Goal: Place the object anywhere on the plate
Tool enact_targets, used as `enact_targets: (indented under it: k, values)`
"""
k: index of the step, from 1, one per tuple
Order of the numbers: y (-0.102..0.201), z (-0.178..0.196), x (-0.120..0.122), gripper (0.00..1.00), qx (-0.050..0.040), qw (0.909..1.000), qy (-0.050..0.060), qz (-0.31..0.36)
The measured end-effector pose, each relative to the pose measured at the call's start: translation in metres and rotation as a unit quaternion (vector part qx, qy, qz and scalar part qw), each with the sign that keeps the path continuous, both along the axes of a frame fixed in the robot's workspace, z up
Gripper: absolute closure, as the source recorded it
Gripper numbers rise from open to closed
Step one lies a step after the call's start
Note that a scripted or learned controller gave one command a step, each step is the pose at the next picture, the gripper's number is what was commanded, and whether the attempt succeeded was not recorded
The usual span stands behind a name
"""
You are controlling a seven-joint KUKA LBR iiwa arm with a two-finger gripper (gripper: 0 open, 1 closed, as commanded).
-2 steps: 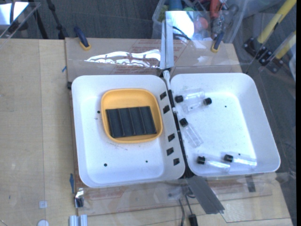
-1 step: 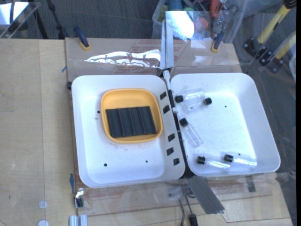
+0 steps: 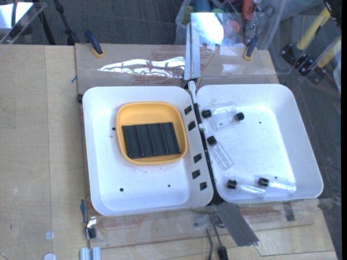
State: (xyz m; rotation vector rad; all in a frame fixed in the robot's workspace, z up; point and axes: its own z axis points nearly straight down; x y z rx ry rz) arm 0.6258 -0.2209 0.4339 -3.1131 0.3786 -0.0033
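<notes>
The gripper's state cannot be told; a clear vial (image 3: 220, 156) could be mis-grasped and missed from the yellow plate (image 3: 152, 131)

Left bin (image 3: 103, 191): yellow plate (image 3: 126, 118) sits in the upper middle, with a black ribbed block (image 3: 150, 140) covering most of its floor. Bare plate rim shows all round the block. Bin floor is open below and left of the plate.

Right bin (image 3: 295, 145): clear vials with black caps lie scattered. Two near the divider at upper left (image 3: 225, 114), one along the divider at mid-height (image 3: 218, 150), two near the lower edge (image 3: 255, 186). Centre and right side of the floor are open.

Divider (image 3: 198, 145) between the bins carries black clips.
</notes>
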Motion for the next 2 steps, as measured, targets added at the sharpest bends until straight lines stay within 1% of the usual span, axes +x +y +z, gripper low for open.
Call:
enact_targets:
  k: [1,2]
  values:
    - [0.000,0.000,0.042,1.00,-0.0001,0.9998,0.000,0.022]
    - [0.000,0.000,-0.013,1.00,0.0005,0.9998,0.001,0.019]
